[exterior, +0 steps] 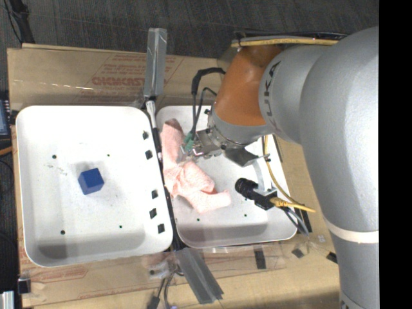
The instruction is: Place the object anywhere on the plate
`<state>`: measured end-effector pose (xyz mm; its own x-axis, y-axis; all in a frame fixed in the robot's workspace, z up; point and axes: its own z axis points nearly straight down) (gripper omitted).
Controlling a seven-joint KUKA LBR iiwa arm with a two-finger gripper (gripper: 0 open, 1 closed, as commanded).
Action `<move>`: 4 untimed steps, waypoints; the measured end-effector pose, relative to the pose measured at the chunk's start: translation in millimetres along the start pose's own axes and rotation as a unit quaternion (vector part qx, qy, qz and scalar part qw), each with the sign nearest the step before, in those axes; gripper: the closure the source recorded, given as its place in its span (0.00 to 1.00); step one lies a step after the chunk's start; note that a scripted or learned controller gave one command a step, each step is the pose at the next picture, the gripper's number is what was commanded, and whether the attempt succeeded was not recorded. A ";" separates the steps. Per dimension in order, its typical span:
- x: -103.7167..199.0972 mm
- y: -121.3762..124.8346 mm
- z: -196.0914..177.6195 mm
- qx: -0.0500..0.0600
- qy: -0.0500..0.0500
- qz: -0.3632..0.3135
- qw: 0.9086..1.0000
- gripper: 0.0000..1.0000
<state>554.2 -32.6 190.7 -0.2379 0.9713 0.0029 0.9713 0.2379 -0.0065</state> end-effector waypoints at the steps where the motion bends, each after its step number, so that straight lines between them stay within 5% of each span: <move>1: 1.0 0.5 -40.7 -0.002 -0.001 -0.004 1.000 1.00; 2: 48.6 9.0 -31.1 -0.001 -0.001 -0.206 0.979 1.00; 3: 93.8 17.8 -43.5 -0.002 -0.003 -0.399 0.917 1.00; 4: 144.0 28.2 -41.7 -0.002 -0.004 -0.576 0.818 1.00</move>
<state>547.6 113.9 232.7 -0.9946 0.1036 -0.0018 0.1036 0.9946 0.0001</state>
